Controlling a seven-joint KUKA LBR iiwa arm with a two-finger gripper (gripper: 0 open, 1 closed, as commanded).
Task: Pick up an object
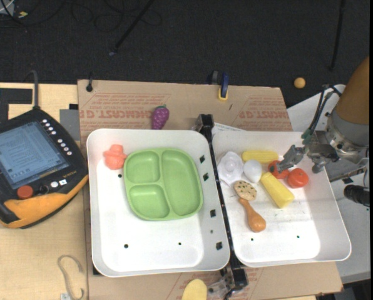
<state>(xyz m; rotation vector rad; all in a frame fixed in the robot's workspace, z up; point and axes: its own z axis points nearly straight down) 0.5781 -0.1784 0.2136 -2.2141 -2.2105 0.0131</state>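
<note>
Hovering over the far right part of the right bin [337, 242], reaching in from the right: the pincer [302, 162]. Not managing to tell from this slanted view whether wide or narrow, and seeing nothing gripped in it.

Taking the red round piece [297, 178] as the likeliest target, being the closest of the loose things. Lying just to the near side of the pincer and almost straight under it, slightly to the right of the yellow block [277, 189] and touching or nearly touching it. Having no long axis to speak of, being roughly ball-shaped, so asking for no particular wrist turn; only a short drop toward the near side.

Crowding the target on the left:
- the yellow block, lying with its long axis running from far-left to near-right;
- a longer yellow piece [260, 156], lying left to right along the far side, just left of the pincer;
- a white egg shape [253, 170] between those 2;
- a brown spoon-like toy [250, 205], further toward the near-left.

Judging the free side to be the right and near side of the red piece, where bare bin floor is showing. Judging also that closing along a far-to-near line risks less of catching the yellow block than closing left to right.

Sitting well apart in the left bin [149, 255]: a green tray [163, 184] with 3 compartments, playing no part in this move.
</note>
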